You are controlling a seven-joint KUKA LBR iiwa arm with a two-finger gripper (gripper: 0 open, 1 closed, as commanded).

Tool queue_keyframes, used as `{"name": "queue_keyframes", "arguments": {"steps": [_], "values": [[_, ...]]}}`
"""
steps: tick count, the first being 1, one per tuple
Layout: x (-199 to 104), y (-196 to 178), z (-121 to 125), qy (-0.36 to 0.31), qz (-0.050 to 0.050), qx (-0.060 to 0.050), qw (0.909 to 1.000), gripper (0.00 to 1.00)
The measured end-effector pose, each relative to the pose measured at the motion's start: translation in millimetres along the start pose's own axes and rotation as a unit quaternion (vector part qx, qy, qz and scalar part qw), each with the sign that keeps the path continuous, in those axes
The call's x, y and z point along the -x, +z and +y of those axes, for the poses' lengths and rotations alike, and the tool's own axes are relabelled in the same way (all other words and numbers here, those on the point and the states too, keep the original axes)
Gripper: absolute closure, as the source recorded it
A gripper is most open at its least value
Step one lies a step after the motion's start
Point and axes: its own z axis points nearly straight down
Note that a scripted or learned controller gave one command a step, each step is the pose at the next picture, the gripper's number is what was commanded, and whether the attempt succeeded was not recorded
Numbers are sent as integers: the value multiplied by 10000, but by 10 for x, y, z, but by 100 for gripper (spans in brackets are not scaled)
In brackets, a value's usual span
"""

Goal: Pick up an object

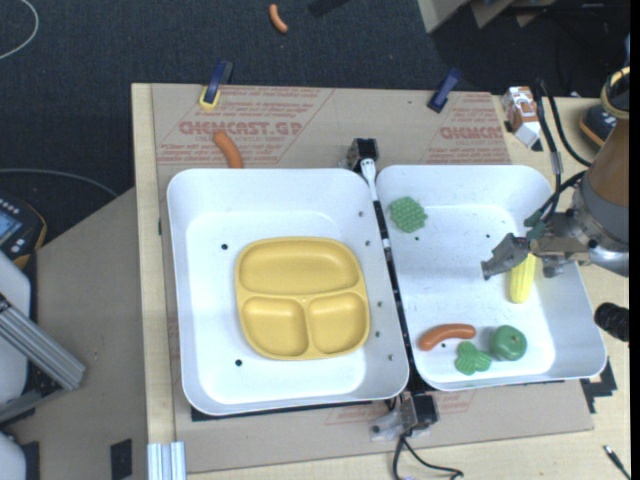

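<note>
Your grey arm's end effector (522, 256) hangs low over the right shallow white plastic bin (455, 363), its dark fingers spread partway, one pointing left and the other touching the top of the yellow plastic corn cob (520, 282), which lies near the bin's right wall; nothing sits between them. The spread suggests a grasp lining up on the corn. Close by rest an orange toy sausage (446, 336), a round green toy (509, 343), a leafy green piece (471, 359), and a green ridged toy (408, 214). The left white bin (200, 208) keeps a yellow three-compartment tray (301, 297) on your bench (160, 128).
</note>
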Motion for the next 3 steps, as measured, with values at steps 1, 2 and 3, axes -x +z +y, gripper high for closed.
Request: {"name": "queue_keyframes", "arguments": {"steps": [1,2,3], "values": [[1,-35,18,-9,-7,41,10000,0],[-25,602,25,-10,9,-5,10000,0],[-116,1088,-25,-12,10,3,10000,0]]}}
